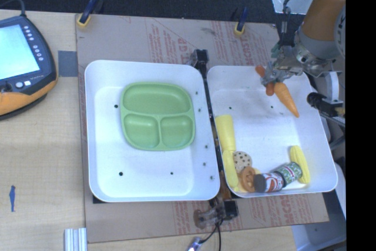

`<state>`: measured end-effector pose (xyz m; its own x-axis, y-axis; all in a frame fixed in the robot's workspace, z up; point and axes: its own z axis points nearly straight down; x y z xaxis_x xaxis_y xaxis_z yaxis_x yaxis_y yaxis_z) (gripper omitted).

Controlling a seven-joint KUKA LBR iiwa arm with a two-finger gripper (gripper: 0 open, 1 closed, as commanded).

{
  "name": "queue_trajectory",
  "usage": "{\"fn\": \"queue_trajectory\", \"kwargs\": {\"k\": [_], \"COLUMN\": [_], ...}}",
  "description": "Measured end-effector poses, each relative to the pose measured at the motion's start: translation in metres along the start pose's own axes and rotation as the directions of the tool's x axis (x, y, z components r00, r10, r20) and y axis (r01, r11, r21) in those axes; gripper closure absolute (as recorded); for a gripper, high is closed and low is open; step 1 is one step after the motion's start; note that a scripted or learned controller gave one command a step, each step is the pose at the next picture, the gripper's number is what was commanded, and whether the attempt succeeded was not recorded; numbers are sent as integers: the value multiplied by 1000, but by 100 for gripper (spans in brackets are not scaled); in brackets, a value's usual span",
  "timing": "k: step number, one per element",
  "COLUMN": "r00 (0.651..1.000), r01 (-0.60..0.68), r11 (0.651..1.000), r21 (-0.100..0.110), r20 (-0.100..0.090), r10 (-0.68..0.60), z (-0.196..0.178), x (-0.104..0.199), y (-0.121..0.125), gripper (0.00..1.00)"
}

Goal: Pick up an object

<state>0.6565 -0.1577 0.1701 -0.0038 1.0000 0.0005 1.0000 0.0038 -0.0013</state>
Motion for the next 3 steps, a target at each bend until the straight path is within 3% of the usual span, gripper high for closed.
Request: {"fn": "queue_trajectory", "kwargs": {"k": [1,2,3], "r00": [1000,1000,1000], "r01": [0,1,3], "r11": [1000,1000,1000], "r21": [4,4,3], "r20": [1,2,2], "r10": [0,-1,-3], "z": [-21,34,21], "x": [16,-29,-2], "y": [-87,-98,-78], "gripper": [100,100,100]}}
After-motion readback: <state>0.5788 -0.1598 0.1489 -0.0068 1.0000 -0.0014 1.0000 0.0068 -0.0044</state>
